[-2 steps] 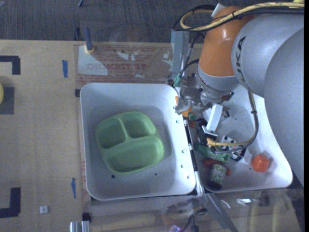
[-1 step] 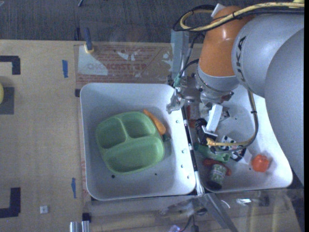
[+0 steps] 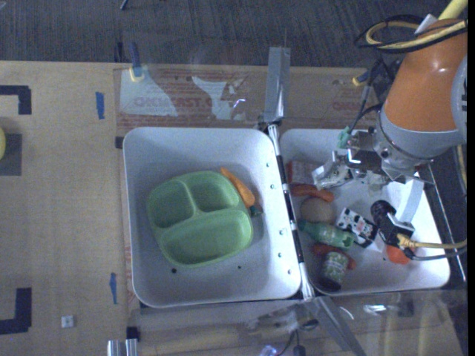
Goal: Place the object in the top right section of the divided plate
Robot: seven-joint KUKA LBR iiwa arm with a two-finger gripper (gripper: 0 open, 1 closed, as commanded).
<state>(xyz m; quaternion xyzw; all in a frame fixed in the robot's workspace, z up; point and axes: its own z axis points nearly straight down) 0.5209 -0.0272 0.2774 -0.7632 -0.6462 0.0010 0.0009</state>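
- The orange carrot (image 3: 239, 187) lies on the top right rim of the green plate (image 3: 199, 237). It is tilted and leans a bit over the plate's top right section.
- The gripper (image 3: 338, 172) is well apart from the carrot, off to the right of the plate, over the other bin. No thing shows in its grasp.
- Can't tell if the gripper is wide or narrow; it's too small and shiny to read.
- The plate sits in the middle of the left bin (image 3: 141, 199). It has 3 sections: 2 small up top, 1 big below.
- Btw. the plate and the gripper stand the 2 bin walls, side by side.
- Right of the plate, in the right bin (image 3: 430, 273), lie lots of small things, close together:
  - 1 orange stick-like thing (image 3: 315, 193), just below the gripper.
  - 1 brown round thing (image 3: 317, 211), touching that orange one.
  - 1 green bottle (image 3: 329, 234), on its side.
  - 1 black & white block (image 3: 357, 226), just beside the bottle.
  - 1 dark jar (image 3: 335, 268), lowest of all.
  - 1 orange bit (image 3: 398, 255), farthest from the plate.
- Count: 2 bins, 1 plate, 1 arm (image 3: 423, 87), 1 gripper, 1 carrot by the plate.
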